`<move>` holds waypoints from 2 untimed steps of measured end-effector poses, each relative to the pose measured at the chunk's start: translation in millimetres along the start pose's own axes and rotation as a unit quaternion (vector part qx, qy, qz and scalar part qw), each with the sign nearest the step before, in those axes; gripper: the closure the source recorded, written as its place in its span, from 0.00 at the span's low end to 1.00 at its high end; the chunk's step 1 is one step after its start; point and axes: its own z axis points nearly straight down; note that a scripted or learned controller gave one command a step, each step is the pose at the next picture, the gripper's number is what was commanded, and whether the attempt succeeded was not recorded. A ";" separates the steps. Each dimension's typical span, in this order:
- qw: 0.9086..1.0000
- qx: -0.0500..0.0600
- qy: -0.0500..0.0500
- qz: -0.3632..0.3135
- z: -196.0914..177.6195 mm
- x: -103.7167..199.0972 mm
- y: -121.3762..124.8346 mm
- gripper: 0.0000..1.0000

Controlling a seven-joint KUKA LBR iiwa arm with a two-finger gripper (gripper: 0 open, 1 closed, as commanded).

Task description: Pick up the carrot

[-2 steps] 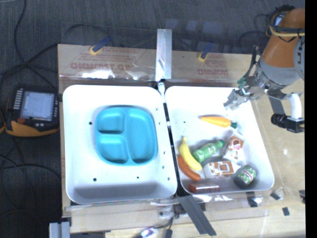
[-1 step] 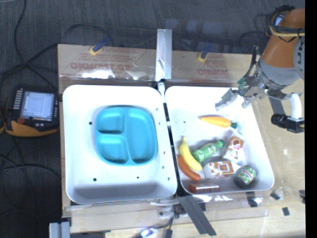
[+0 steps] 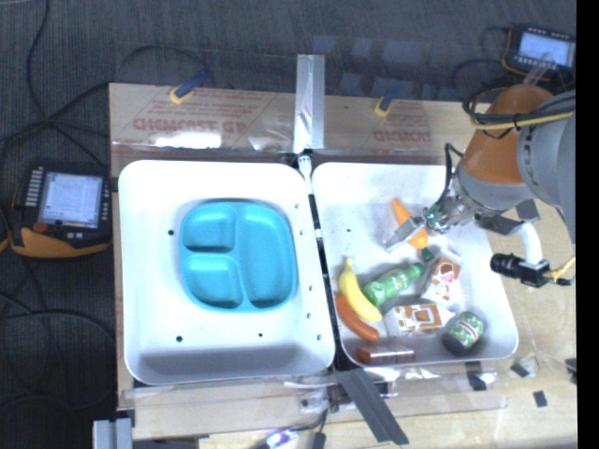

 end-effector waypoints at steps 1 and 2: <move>1.000 0.000 0.002 -0.001 -6.5 1.1 1.4 1.00; 0.992 0.002 -0.001 0.127 -138.2 68.4 43.9 1.00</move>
